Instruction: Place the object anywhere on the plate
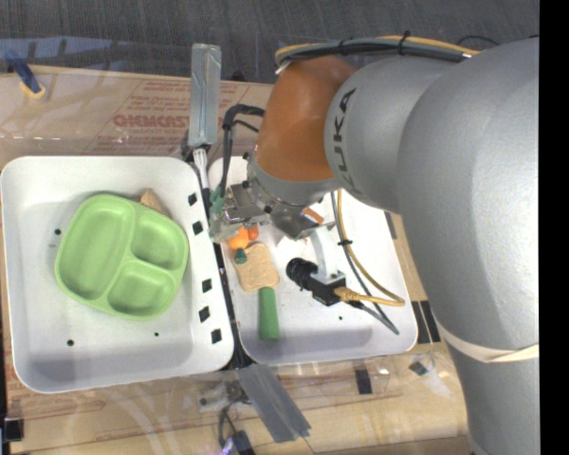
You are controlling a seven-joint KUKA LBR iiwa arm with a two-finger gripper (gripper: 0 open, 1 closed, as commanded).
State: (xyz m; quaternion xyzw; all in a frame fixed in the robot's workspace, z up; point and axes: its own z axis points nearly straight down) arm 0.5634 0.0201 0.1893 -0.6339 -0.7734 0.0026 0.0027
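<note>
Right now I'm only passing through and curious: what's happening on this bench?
A grey KUKA arm reaches in from the right, its hand low at the left edge of the right bin. An orange piece, a toast slice and a green stick lie there. The green divided plate sits in the left bin, a tan item at its far rim. Nothing lies on the plate.

Robot lab: KUKA arm (436,150), taped white bins (38,349).

A green divided plate (123,254) is lying in the left bin (38,349); the end effector (242,218) is hanging over toast (258,269), a carrot piece (239,245) and a green cylinder (267,315) in the right bin (379,335).
</note>
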